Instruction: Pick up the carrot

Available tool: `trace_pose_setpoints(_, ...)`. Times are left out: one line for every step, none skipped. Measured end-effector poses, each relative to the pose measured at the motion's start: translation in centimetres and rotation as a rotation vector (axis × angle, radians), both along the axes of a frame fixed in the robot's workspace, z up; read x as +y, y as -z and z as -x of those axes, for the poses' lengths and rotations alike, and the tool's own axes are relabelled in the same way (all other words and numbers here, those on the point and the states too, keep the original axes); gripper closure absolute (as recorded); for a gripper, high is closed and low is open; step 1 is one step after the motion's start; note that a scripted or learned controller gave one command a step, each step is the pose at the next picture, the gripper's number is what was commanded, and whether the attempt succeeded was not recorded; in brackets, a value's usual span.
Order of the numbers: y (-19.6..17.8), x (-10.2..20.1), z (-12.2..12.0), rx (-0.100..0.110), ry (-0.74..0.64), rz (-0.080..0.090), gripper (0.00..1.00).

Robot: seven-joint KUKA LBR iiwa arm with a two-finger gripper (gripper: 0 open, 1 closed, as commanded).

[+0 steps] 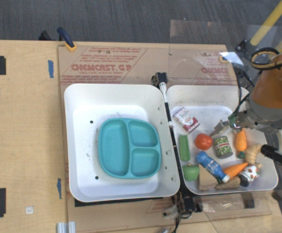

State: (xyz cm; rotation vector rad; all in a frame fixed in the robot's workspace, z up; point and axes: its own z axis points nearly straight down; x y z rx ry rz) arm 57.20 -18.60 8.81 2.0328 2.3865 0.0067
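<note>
The right bin holds two orange pieces. A short carrot stands near the bin's right side, beside a green can. A longer tapered orange piece lies near the front edge. My gripper hangs just above and to the left of the short carrot, over bare bin floor. Its fingers stand open with nothing between them. The arm's orange band rises behind it at the right.
Also in the right bin are a red-and-white box, a red tomato, a green cucumber, a green fruit, a blue bottle and a tan piece. The left bin holds a teal divided plate.
</note>
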Motion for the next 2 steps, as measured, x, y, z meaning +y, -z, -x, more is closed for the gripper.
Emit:
trace_pose_setpoints(-0.04,-1.62,1.36,-0.009,-0.104,-0.029,0.0)
trace_pose_setpoints(-1.03,-2.32,1.22,-0.015,-0.102,-0.01,1.0)
